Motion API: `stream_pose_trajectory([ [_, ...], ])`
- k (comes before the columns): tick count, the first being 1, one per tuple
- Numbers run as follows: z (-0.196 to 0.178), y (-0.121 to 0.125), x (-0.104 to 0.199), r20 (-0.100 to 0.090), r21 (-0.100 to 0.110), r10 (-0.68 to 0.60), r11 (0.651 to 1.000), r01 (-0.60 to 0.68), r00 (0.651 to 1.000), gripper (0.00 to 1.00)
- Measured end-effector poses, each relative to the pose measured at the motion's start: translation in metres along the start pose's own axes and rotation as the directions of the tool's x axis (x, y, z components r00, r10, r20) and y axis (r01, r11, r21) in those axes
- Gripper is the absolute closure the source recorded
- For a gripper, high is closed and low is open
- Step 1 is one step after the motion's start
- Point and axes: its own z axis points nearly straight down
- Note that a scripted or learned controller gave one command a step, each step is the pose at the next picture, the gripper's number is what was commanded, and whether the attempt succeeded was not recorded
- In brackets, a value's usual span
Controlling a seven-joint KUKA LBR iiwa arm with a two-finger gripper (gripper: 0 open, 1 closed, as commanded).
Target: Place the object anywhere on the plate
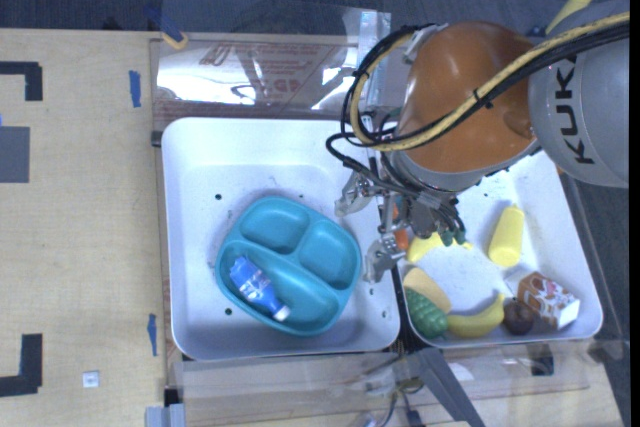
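Note:
A blue divided plate lies in the left bin. A small blue-and-white tube rests in the plate's lower-left compartment. My gripper hangs under the orange wrist band over the wall between the two bins, just right of the plate's rim. A small orange piece and a yellow piece show right beside the gripper. Whether either one is held is hidden by the wrist.
The right bin holds a yellow cylinder, a banana, a green bumpy toy, a pastry slice and a dark round piece. Clear plastic sheeting lies behind the bins.

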Motion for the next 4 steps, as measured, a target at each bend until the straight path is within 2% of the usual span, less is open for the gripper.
stream_pose_trajectory([
  [1,-0.011,0.001,-0.002,0.008,-0.001,0.001,1.0,-0.001,1.0,1.0],
  [2,-0.011,0.001,-0.002,0.007,-0.001,0.001,1.0,-0.001,1.0,0.0],
  [3,-0.023,0.001,-0.004,0.015,-0.003,0.002,1.0,-0.002,1.0,1.0],
  [4,0.092,0.055,-0.017,-0.008,-0.003,-0.218,0.976,0.218,0.976,1.0],
])
